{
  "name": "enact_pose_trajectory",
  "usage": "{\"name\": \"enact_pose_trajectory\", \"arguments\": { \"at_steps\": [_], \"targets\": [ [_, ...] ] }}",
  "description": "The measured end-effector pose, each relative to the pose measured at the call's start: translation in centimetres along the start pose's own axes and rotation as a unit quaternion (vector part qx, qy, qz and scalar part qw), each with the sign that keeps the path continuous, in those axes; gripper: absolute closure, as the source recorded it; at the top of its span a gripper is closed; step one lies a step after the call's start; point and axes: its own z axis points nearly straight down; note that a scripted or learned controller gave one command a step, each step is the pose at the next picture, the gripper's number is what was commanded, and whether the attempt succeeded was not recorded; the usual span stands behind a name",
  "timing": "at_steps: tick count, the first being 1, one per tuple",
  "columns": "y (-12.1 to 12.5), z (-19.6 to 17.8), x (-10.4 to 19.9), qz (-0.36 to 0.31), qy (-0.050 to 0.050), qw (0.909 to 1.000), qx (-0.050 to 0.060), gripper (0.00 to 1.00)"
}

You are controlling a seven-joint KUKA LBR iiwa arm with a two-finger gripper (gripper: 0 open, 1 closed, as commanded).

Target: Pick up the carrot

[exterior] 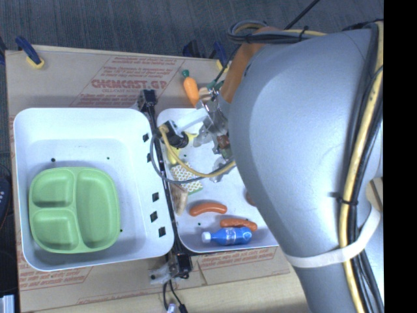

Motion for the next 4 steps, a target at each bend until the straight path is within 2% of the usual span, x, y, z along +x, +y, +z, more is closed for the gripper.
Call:
{"name": "enact_pose_trajectory", "arguments": {
  "at_steps": [1,2,3,4],
  "targets": [
    [-0.2,-0.9,0.0,-0.004,-0.003,1.0000,0.003,1.00],
    [0.5,-10.9,1.1,-0.020,0.002,0.9998,-0.001,1.00],
    [-9.8,-3.0,-9.0,-0.038,-0.001,0.9993,0.000,1.00],
    [-19.0,-0.3,-7.0,0.000,0.001,1.0000,-0.001,1.00]
  ]
}}
